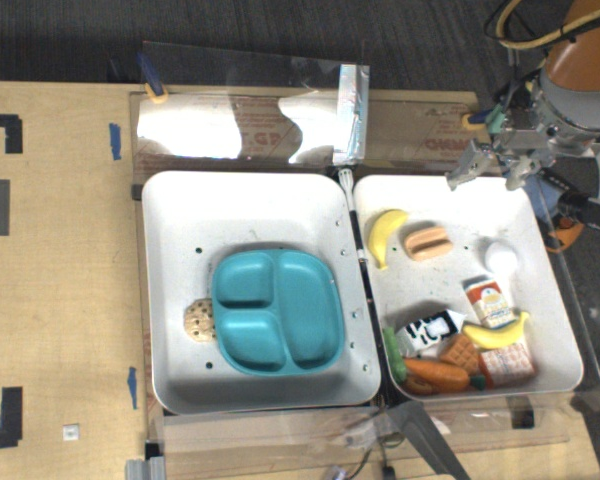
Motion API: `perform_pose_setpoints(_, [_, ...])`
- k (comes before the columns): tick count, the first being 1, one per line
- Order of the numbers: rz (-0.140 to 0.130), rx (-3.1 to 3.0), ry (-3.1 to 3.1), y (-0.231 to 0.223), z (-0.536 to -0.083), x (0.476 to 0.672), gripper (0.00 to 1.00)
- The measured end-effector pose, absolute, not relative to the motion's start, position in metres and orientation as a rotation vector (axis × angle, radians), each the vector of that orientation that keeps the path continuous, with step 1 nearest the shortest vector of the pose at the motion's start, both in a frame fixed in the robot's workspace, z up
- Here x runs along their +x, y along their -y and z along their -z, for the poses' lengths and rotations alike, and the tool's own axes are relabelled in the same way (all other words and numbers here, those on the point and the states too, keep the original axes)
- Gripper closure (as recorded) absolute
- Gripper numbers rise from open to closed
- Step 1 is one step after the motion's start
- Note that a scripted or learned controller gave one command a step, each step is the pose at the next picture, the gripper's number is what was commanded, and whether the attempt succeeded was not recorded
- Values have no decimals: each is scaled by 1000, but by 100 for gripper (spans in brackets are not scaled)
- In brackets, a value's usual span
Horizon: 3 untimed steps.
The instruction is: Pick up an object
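Observation:
My gripper [492, 173] hangs over the far right corner of the right bin [550, 298], open with nothing between its fingers. Below it in that bin lie a yellow banana [383, 236], a hot-dog bun [426, 241] and a white round piece [501, 258]. Toward the bin's front sit a small labelled bottle [487, 301], a second banana [495, 333], a black-and-white item [430, 328], a waffle [460, 351], a carrot [438, 373] and a red packet [507, 365]. All of them rest apart from the gripper.
The left bin [170, 218] holds a teal divided plate [277, 308] with a cookie [199, 319] at its left side. A shiny clear panel [250, 118] stands behind the bins. Yellow cables [525, 8] loop near the arm at the top right.

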<state>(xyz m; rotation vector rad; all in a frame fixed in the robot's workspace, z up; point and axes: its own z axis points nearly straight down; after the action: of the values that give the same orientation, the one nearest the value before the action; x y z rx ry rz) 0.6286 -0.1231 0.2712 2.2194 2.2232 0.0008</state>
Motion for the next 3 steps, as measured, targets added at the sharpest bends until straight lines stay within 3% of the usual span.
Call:
perform_pose_setpoints(1, [8,2374,-2065,186,-164,602,0])
perform_pose_setpoints(2, [0,2037,-2395,200,-95,529,0])
perform_pose_setpoints(3, [-4,2036,-2389,201,-106,531,100])
